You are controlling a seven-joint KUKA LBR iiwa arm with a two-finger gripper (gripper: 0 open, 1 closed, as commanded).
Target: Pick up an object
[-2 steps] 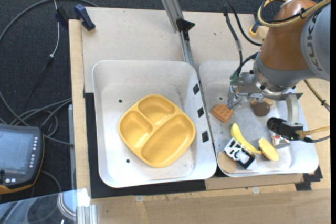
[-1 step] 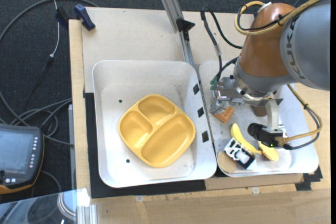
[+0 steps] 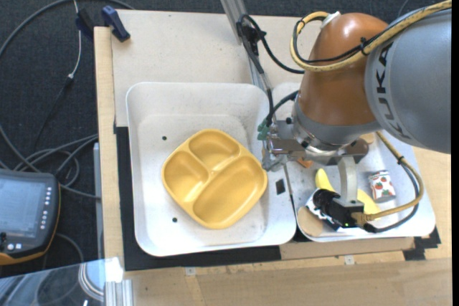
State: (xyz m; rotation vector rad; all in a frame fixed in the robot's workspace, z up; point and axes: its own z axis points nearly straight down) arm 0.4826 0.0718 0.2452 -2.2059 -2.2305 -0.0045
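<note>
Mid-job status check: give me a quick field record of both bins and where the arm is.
left bin: one yellow divided plate, three compartments, nothing on it
right bin: yellow banana-like item; small white box with red and green print; tan disc at the near left corner
arm: over the right bin, hiding its far part
grasp: cannot tell from this view

A blue clamp [image 3: 115,22] sits on the bench [image 3: 179,46] corner; perhaps a handset [image 3: 25,218] lies alongside.
</note>
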